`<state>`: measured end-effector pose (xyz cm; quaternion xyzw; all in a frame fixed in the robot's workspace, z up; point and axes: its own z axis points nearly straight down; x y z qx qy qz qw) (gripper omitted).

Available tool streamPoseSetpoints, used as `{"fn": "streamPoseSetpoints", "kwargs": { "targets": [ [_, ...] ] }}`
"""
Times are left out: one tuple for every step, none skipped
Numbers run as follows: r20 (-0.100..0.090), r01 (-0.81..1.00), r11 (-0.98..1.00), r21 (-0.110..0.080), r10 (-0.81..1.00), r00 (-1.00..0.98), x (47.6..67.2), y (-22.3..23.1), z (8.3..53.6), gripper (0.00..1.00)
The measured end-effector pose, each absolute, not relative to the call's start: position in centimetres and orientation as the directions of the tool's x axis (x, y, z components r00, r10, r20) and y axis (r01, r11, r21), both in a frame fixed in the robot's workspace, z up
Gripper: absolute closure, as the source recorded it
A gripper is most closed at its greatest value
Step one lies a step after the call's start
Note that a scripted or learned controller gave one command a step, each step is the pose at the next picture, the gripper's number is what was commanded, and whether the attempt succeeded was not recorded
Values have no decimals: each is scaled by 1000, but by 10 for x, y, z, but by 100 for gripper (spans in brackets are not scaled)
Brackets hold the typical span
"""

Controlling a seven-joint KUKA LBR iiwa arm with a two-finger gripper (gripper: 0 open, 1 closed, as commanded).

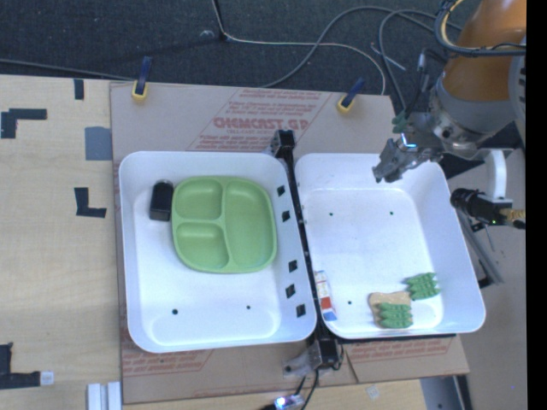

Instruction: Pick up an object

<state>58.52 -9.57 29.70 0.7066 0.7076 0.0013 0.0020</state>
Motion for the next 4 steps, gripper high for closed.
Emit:
{"fn": "streamPoseSetpoints", "kwargs": {
  "targets": [
    [-1,1000,3,-1,1000,-3,580,-49,282,100],
    [0,1000,5,-4,1000,-5,561,-3,257,100],
    [0,1000,4,-5,1000,-4,542,40,237,100],
    [0,1000,5,-4,1000,-5,531,89,222,100]
  ]
}}
